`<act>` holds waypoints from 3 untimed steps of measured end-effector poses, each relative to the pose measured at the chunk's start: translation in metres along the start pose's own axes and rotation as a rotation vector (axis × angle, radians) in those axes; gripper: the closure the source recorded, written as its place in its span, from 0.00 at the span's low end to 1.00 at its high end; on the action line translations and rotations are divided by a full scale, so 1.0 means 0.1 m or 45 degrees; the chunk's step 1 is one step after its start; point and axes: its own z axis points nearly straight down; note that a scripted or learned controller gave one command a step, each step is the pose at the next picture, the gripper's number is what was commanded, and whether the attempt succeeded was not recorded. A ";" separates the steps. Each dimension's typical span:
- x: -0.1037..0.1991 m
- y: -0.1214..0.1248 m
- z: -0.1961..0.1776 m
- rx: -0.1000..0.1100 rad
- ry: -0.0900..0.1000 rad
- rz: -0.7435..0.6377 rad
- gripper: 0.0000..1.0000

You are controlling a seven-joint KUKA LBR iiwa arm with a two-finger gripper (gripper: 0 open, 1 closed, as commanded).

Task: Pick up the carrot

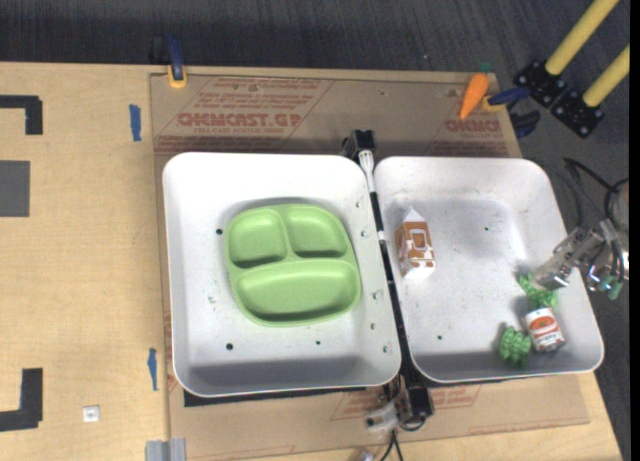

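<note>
The carrot (474,96), a small orange toy with a green top, lies on the cardboard behind the right bin (470,184), outside it and near a blue clamp. My gripper (558,269) is a metal piece low at that bin's right wall, far from the carrot. It hangs just above a small green item (536,292). Nothing orange is at its tip.
The right bin also holds a white and orange carton (415,245), a small can (543,330) and a green knobbly toy (515,346). A green divided plate (293,264) fills the left bin (190,249). Yellow poles with black clamps (560,94) stand at the back right.
</note>
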 end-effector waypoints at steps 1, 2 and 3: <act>0.19 0.70 -0.30 0.018 0.034 0.135 1.00; 0.68 1.13 -0.11 0.024 0.038 0.354 1.00; 1.33 1.49 0.04 0.025 0.038 0.397 1.00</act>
